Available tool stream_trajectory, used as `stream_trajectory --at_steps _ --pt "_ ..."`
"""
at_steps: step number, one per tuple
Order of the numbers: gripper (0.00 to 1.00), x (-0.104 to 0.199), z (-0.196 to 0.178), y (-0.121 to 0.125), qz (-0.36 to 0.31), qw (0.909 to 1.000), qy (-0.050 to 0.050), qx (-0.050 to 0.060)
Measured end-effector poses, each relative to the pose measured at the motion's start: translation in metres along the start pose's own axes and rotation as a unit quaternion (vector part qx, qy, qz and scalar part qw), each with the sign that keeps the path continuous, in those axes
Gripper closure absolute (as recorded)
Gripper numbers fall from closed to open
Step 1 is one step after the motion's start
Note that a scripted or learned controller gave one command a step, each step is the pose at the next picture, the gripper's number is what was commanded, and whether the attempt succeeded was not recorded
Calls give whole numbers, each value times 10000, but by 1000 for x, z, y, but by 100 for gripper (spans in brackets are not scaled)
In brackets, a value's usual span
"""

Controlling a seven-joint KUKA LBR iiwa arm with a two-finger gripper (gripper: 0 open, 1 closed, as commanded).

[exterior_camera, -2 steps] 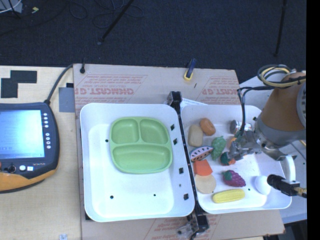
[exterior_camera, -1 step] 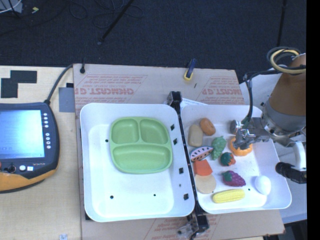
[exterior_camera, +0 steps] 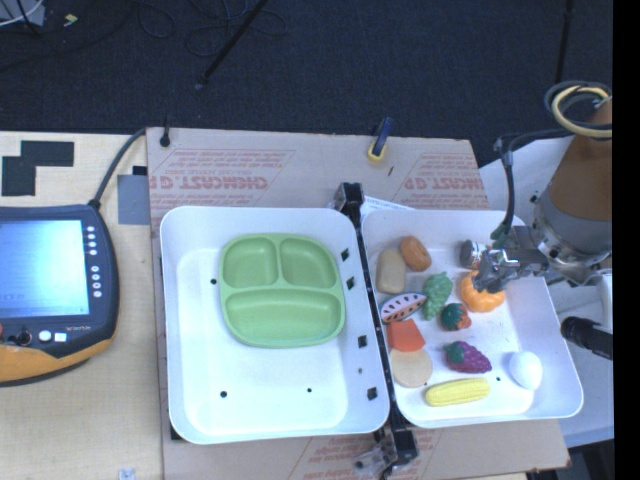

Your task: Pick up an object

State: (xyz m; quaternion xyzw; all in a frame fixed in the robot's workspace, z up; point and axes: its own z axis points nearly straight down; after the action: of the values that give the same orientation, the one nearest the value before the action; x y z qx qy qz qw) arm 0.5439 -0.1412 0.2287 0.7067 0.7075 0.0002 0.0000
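The right bin [exterior_camera: 560, 318] holds several toy foods. Among them are an orange fruit [exterior_camera: 481, 296], a green broccoli [exterior_camera: 437, 290], purple grapes [exterior_camera: 467, 356], a yellow corn cob [exterior_camera: 457, 392] and a white egg [exterior_camera: 524, 370]. A tan potato [exterior_camera: 391, 270] and a brown bread piece [exterior_camera: 415, 253] lie toward the bin's far left. My gripper [exterior_camera: 489, 267] reaches in from the right and hangs low over the orange fruit's top, partly covering it. Nothing is visibly lifted off the bin floor.
The left bin [exterior_camera: 190, 368] carries a green divided plate [exterior_camera: 282, 290]. A control pendant with a lit screen [exterior_camera: 50, 288] lies at the far left of the bench. A black divider clamp [exterior_camera: 350, 200] sits between the bins. Cables hang by the arm at right.
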Motion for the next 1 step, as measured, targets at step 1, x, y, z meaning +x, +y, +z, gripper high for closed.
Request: stream_trajectory --at_steps 1 --pt "100 50 -9 23 -20 10000 9 2"
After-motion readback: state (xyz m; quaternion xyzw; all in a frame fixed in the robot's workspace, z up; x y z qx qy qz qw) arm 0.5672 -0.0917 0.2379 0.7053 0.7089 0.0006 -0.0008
